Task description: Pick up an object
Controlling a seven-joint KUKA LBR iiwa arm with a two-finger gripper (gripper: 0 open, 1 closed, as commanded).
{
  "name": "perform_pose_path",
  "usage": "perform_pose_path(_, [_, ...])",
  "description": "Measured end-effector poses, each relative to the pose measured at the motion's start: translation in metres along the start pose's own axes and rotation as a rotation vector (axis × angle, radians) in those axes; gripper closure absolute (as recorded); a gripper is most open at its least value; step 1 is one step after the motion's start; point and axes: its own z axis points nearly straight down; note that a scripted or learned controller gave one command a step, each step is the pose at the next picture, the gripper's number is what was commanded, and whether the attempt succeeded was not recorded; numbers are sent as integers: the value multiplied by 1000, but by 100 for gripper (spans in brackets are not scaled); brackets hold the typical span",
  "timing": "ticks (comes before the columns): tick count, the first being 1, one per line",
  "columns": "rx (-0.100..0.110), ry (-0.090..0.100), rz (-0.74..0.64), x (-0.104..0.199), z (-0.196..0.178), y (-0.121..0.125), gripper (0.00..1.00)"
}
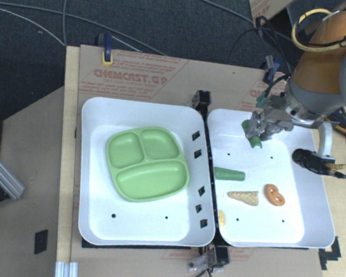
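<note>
In the right bin lie a green peg-shaped piece by the left wall, a tan wedge and an orange pretzel near the middle. A small yellow bit rests at the front left corner. My gripper hangs over the far part of that bin, well behind these objects. A small green patch shows at its lower tip; I cannot tell whether it is a held thing.
The left bin holds a green divided plate. A black divider with clips runs between the bins. A black cable fitting lies over the right bin's right side. Cardboard surrounds both bins.
</note>
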Motion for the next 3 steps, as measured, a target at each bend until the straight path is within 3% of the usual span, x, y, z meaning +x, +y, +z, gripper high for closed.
perform_pose_path(3, [-4, -2, 2, 160, 18, -8, 100])
